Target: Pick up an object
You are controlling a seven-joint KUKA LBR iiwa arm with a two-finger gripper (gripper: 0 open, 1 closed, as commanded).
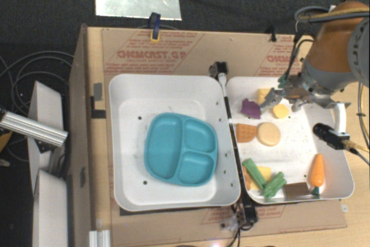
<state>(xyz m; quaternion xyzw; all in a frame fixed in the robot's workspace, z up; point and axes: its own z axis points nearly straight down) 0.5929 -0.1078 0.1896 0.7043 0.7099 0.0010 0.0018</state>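
My gripper (284, 102) hangs over the far part of the right bin (341, 185), its two grey fingers spread open. A small yellow piece (281, 111) lies on the bin floor between the fingertips, not lifted. A second pale yellow piece (263, 93) sits just left of the left finger, and a purple piece (250, 107) lies beyond that. Nearer the front are an orange waffle piece (245, 133) and a round tan disc (268, 134).
The left bin (130, 101) holds a blue divided plate (181, 148). At the right bin's front lie an orange carrot (316, 170), two green pieces (275, 183), a yellow piece (264, 172) and a brown block (295, 189). The arm enters from the upper right.
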